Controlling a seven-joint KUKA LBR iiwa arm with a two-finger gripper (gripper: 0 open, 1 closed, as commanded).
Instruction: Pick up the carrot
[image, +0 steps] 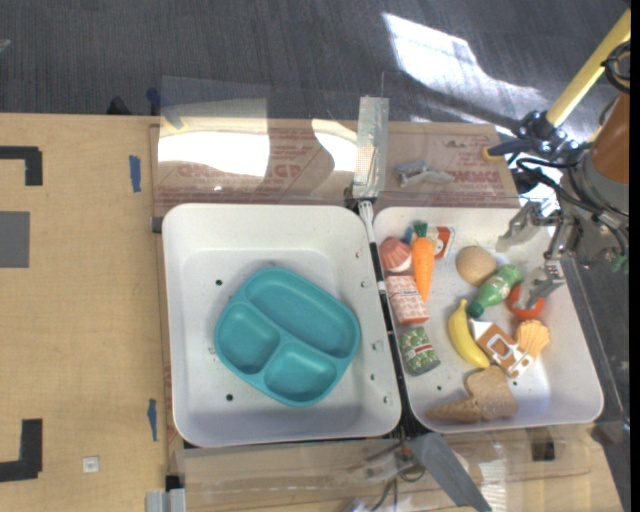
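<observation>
Bread slice at right bin's front, carrot upright near divider, gripper well apart, holding nothing, spread unclear

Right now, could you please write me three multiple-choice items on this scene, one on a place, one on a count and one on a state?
1. Where does the carrot lie?
A. in the right bin, near its left wall
B. on the teal tray
C. on the cardboard outside the bins

2. How many compartments does the teal tray have?
A. one
B. three
C. six

3. How does the gripper stand to the carrot?
A. closed around it
B. lifting it above the bin
C. apart from it, over the right side of the right bin

Answers:
1. A, since the orange carrot lies beside the divider between the bins, green top pointing to the far side.
2. B, since two ridges split the tray into three wells.
3. C, since the potato and bare bin floor lie between gripper and carrot.
</observation>
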